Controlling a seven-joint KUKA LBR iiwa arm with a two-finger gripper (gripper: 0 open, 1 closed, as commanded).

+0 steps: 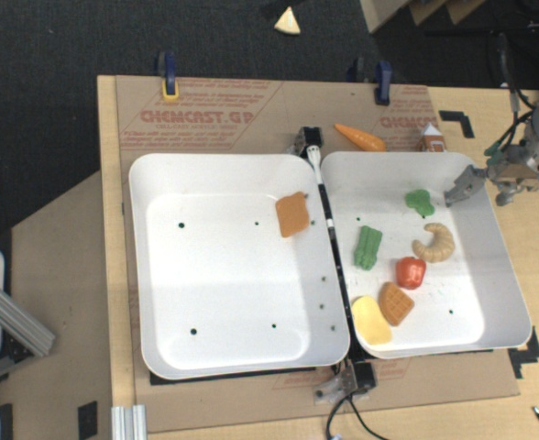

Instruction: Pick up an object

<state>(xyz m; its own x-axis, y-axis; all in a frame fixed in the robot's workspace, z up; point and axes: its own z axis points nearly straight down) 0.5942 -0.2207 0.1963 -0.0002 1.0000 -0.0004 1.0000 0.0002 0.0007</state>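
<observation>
Inside the right bin lie six toy foods: broccoli, green pepper, croissant, tomato, waffle, yellow slice. One toast piece sits in the left bin. At the right bin's far-right rim, the gripper hangs splayed, grasping nothing.

Red print reading "CHEMCAST GP" runs along the far strip of the brown paper-faced board under the bins; smaller lines beneath are illegible

Both white bins look like smooth, faintly glossy plastic. Under them lies a matt brown cardboard sheet with red print. The desk at four o'clock looks like pale wood. The toy foods, such as the red tomato, look like shiny plastic.
</observation>
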